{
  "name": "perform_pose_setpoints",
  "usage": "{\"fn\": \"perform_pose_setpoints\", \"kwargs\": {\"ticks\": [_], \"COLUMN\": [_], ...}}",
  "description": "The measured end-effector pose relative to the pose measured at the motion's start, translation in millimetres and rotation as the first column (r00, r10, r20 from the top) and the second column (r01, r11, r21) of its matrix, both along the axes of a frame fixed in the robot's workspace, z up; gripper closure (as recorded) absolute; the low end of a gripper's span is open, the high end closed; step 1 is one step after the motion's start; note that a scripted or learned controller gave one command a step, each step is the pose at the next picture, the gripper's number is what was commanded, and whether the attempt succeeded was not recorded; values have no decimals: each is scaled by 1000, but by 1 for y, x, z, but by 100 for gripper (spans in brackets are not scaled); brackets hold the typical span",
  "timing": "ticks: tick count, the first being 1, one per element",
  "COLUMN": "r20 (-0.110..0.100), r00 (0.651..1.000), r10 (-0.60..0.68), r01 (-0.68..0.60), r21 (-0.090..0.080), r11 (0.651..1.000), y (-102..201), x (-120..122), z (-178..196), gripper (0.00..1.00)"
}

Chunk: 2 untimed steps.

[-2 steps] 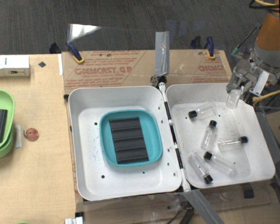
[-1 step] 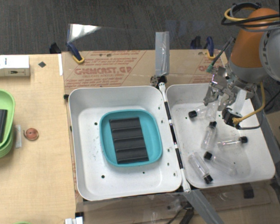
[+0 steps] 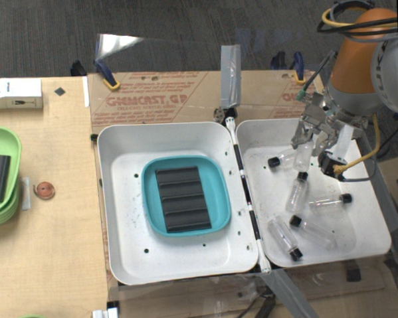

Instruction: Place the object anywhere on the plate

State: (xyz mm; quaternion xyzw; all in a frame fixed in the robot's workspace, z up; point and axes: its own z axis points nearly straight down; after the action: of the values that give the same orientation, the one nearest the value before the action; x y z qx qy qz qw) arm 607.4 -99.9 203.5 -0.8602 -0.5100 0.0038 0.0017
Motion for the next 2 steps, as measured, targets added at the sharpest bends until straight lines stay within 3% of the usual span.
{"fn": "perform_pose_setpoints", "kwargs": {"ticks": [1,2], "r20": [-3,3], "r00": [1000,994], "r10": [-4,112], "r01": [4,-112], "r21": [-1,1], "r11": [1000,994], "y": [-2,52], "x": [0,-30], "z": [8,-14], "gripper": [100,100]}}
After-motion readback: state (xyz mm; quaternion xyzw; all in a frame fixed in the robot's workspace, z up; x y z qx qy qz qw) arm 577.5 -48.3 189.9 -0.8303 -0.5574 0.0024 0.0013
